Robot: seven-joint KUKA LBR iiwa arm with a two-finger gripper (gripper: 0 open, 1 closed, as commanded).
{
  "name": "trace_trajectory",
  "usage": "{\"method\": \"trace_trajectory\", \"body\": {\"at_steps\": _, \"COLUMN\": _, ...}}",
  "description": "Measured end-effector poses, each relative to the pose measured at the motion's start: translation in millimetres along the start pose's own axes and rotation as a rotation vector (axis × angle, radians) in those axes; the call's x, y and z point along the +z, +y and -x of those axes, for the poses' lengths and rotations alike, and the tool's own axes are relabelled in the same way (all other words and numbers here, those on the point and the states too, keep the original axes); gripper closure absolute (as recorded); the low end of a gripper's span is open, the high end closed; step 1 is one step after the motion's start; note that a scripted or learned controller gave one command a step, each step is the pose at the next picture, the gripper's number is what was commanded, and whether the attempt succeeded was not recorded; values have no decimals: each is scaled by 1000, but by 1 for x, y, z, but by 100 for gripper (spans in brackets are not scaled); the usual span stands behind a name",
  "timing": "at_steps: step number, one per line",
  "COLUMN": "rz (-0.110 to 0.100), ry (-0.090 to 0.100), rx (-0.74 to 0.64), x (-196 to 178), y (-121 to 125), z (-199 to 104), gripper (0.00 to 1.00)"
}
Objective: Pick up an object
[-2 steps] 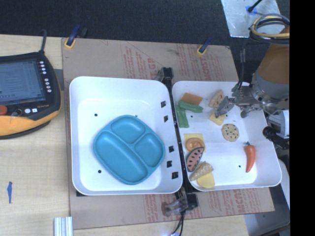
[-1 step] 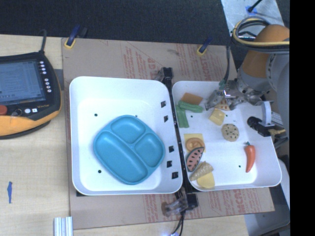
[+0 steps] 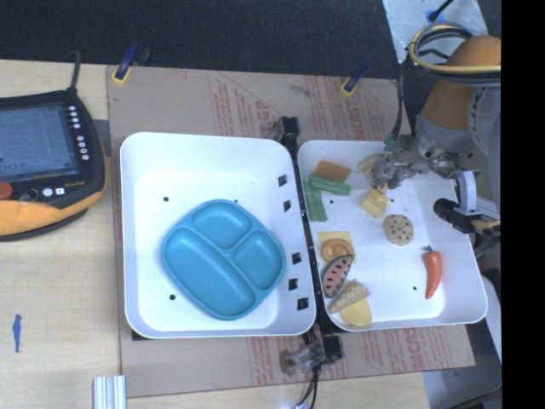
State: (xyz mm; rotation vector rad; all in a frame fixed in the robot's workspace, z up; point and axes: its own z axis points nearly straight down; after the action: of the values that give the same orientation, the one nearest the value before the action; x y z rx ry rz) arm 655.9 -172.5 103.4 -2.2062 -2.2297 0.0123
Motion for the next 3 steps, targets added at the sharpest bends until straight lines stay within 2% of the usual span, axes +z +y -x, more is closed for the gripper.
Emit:
{"method": "trace_trajectory", "body": {"at_steps": 1, "rz": 17, "ry": -1, "rx": 9, "x": 7, "y": -106, "z": -15, "gripper": 100}}
{"method": "trace_trajectory", "body": {"at_steps": 2, "rz": 16, "ry": -3, "rx": 8, "x": 8, "y": -104, "z": -14, "gripper": 0}}
{"method": "trace_trajectory", "body": {"at_steps": 3, "rz": 16, "ry": 1, "rx": -1, "x": 8, "y": -44, "z": -76, "gripper": 0}}
